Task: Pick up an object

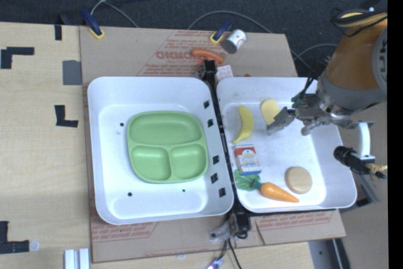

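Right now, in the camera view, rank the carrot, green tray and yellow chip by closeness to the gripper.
1. Yellow chip, just left of the gripper, right bin.
2. Carrot, right bin's near edge, below the gripper.
3. Green tray, far left, in the left bin.

grey arm with orange band in from 3 o'clock, two-finger gripper [291, 124] fingers spread apart, pointing toward 8 o'clock.

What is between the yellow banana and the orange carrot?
In the camera view, a small red-and-white box lies on the bin floor between the banana and the carrot, which has green leaves.
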Controlling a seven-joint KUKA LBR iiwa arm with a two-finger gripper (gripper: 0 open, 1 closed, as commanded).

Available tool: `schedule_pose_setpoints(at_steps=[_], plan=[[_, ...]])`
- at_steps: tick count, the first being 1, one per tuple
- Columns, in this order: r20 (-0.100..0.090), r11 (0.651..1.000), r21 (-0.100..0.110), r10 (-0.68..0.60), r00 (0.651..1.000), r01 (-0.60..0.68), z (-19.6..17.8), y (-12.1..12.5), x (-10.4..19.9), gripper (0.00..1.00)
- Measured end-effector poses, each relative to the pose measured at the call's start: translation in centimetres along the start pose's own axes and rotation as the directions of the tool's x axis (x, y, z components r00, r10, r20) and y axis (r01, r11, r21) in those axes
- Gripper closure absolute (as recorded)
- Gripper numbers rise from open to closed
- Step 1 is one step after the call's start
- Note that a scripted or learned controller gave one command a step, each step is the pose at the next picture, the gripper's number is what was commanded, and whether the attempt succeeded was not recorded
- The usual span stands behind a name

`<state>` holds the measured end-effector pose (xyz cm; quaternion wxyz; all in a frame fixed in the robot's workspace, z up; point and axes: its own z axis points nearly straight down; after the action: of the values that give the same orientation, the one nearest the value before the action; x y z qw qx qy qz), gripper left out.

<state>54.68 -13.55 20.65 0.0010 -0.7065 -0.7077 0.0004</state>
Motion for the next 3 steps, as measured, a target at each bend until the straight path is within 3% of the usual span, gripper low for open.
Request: schedule_pose_setpoints(at_steps=[1,2,3], plan=[[0.0,1.0,0.001,0.0,1.0,0.0,5.5,5.1,3.8,0.0],[0.002,1.0,-0.004,0.0,1.0,0.0,12.0,7.4,3.8,0.0],[0.003,1.0,-0.004,-0.001,1.0,0.001,11.1,7.4,3.8,1.0]])
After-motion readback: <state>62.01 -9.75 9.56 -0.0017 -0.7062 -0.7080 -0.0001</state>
